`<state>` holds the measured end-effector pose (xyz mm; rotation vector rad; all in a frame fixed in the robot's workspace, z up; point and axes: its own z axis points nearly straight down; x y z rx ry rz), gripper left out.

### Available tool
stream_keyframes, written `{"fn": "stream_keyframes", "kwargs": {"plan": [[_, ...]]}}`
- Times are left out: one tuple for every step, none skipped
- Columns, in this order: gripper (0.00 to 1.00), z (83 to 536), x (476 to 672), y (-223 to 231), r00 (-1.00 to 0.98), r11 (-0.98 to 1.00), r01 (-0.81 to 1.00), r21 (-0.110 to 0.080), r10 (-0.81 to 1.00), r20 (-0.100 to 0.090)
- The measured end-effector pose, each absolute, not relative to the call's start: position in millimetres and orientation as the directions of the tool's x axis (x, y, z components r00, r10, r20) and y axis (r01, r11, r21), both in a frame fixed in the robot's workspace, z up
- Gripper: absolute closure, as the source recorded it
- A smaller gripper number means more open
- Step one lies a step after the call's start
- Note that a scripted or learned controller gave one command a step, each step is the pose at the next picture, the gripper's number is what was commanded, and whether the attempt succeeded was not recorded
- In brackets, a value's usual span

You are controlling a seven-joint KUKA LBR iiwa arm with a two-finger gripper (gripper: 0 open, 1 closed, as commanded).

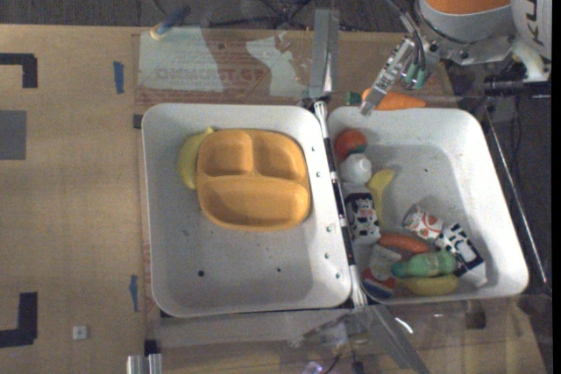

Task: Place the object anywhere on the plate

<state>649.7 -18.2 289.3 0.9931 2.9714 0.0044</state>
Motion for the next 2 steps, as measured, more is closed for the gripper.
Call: {"fn": "stream_keyframes", "kwargs": {"plan": [[1.0, 280.1, 654.8, -28.1, -0.978, 0.978, 0.208, 0.002, 0.208, -0.005], [1.0, 292.5, 656.6, -27.8, -0.977, 0.978, 0.21, 0.007, 0.21, -0.015]]}}
